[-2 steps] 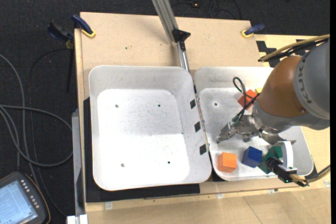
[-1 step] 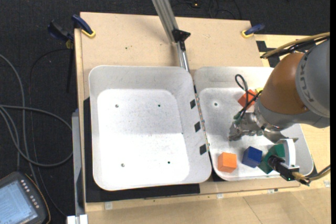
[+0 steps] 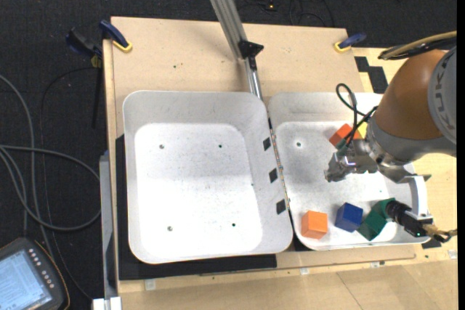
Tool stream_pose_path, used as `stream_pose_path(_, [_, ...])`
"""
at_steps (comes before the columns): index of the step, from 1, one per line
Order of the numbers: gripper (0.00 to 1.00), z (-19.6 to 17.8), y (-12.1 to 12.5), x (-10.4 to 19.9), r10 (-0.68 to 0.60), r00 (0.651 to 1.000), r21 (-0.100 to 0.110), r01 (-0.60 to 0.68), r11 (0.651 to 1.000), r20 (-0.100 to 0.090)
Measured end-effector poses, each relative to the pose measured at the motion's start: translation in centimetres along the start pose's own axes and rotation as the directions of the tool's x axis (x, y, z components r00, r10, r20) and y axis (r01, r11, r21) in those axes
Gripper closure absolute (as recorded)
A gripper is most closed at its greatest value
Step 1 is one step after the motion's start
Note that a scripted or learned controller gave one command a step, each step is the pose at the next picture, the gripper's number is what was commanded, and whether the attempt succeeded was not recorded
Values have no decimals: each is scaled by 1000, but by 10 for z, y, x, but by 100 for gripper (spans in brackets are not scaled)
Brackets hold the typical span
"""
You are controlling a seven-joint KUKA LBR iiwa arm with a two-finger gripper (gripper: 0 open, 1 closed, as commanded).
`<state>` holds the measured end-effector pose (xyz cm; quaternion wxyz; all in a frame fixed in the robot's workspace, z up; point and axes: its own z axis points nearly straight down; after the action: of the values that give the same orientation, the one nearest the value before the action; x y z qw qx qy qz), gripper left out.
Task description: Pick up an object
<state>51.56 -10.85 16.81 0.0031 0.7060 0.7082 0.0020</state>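
In the right bin (image 3: 305,134), an orange cube (image 3: 314,223) lies near the front edge. Beside it to the right sit a blue cube (image 3: 349,217) and a dark green block (image 3: 376,220). Another orange block (image 3: 341,135) shows partly behind the arm, further back in the bin. My gripper (image 3: 337,169) hangs over the middle of the right bin, above and behind the blue cube. I see nothing between its fingers.
The left bin (image 3: 192,174) lies beside the right one. A slanted metal pole (image 3: 221,0) runs from the back down to the bins' junction. Clamps sit at the bench's back corners. The arm's body covers the right bin's right side.
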Motion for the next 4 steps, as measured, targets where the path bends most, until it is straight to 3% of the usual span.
stream_pose_path(1, [100, -63, 0, 3, -1, 1000, -1, 1, 1000, 0])
stream_pose_path(2, [100, -88, 2, 3, 0, 1000, 3, 0, 1000, 0])
stream_pose_path(4, [100, -75, 5, 105, -5, 1000, 8, 5, 1000, -3])
